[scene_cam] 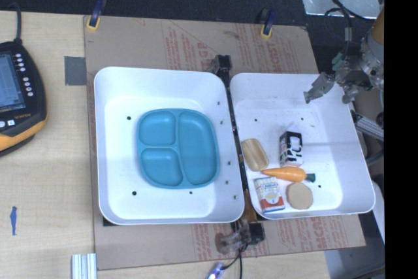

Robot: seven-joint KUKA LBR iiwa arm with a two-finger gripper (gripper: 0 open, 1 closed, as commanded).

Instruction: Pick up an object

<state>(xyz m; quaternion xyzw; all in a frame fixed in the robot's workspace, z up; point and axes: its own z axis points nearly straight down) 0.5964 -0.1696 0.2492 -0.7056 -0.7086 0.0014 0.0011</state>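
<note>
Two white bins side by side on cardboard sheet [196, 49] clamped to the bench, left bin [117, 88] holds a blue divided plate [177, 147] lying flat near its middle, three compartments facing up; right bin [339, 134] holds the small items, all bunched toward its near-left part: tan oval bread-like piece [255, 154] against the left wall, black and white small carton [291, 147] just right of it, orange carrot [285, 174] lying crosswise just below both with green tip pointing right, red and white packet [268, 195] below the carrot near the front wall, round tan cookie-like disc [300, 195] right beside the packet, touching or nearly touching the carrot. Gripper [333, 88] sits over the far-right corner of the right bin, well apart from the items, fingers spread apart with nothing between them, one fingertip [312, 93] pointing down-left over bare bin floor; arm comes in from the right edge. Teach pendant [16, 95] with orange trim lies on the bench far left, two clamps at the cardboard's far edge
</note>
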